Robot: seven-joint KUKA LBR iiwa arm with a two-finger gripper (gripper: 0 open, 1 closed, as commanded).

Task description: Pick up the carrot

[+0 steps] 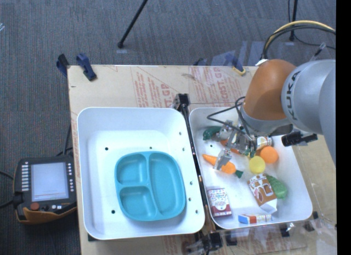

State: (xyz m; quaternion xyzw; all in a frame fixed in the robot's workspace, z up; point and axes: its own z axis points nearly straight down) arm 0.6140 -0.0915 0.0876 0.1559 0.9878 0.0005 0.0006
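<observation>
The carrot (219,164) lies in the right bin (299,204), toward its left side, pointed end aimed at the wall between the two bins and its green stub toward the bin's middle. We see the gripper (224,159) low over it, with the fingers (225,154) at or just above the carrot's thick half; they look slightly spread, with nothing clearly pinched between them, so we judge the carrot is not yet held.

Just beside the stub sit a yellow ball (256,164) and an orange ball (269,154), and a dark green piece (210,134) lies near the arm's wrist. Further down the bin are a small red-and-white box (218,202), a snack packet (262,189) and a flat carton (255,218). The left bin (90,155) carries a blue divided plate (149,186).

From here we think the likeliest failure is a glancing close: the carrot tapers and is smooth, so fingers that land off its axis could squeeze it out sideways or roll it against the wall. A close too near the stub might also nudge the yellow ball.
</observation>
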